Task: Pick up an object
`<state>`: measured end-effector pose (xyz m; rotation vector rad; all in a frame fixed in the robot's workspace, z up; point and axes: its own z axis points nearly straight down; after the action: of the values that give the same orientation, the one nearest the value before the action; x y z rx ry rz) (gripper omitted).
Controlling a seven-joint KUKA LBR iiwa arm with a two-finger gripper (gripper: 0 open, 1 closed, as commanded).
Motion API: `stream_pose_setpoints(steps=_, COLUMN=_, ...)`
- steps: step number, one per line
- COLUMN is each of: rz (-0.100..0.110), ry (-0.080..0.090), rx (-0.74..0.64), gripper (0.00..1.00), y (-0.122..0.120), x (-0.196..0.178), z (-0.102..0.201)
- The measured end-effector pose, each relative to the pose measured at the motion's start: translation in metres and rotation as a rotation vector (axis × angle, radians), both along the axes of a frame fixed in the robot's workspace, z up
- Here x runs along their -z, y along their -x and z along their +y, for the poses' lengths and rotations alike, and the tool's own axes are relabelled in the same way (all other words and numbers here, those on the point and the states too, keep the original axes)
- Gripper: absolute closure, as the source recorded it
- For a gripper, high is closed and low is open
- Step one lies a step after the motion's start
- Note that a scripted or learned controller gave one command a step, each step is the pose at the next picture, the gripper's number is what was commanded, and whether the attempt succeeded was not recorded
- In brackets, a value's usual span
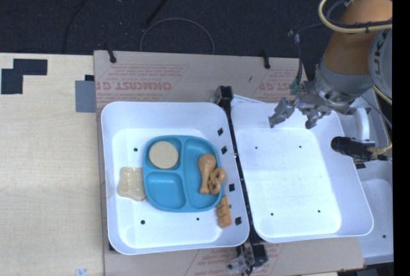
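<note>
Left bin (122,127): holds a blue divided plate (168,194) lying flat on the bin floor. A tan piece shaped like a bread slice (131,183) lies on the floor touching the plate's left edge. In the plate's upper-left compartment sits a round beige disc (163,154). The right compartment holds a drumstick-shaped piece (206,170) with a pretzel-like piece (217,180) against it. A small brown ridged piece (223,211) lies on the bin floor just off the plate's lower-right corner, close to the divider (232,159) between bins.

Right bin (301,204): bare white floor. No candidate objects in it.

Gripper (296,116): hangs over the far edge of the right bin, fingers spread apart, nothing between them. It is well apart from every pickable item, all of which are in the left bin.

Risks, as judged from this layout:
- A descent at the present position would close on nothing.
- Drumstick and pretzel touch; a grasp there may catch both or knock one aside.
- The ridged piece is near the bin wall and divider; a finger could strike the rim.
- Disc and bread slice lie flat and low; fingers may slide over them or hook the plate rim and drag the plate.
</note>
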<state>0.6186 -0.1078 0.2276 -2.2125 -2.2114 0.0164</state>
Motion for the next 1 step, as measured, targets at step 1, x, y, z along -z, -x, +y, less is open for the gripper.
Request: stream_pose_setpoints(steps=1, rz=-0.013, ry=0.001, rx=-0.002, gripper=0.00, y=-0.0023, x=-0.0083, z=0.0000)
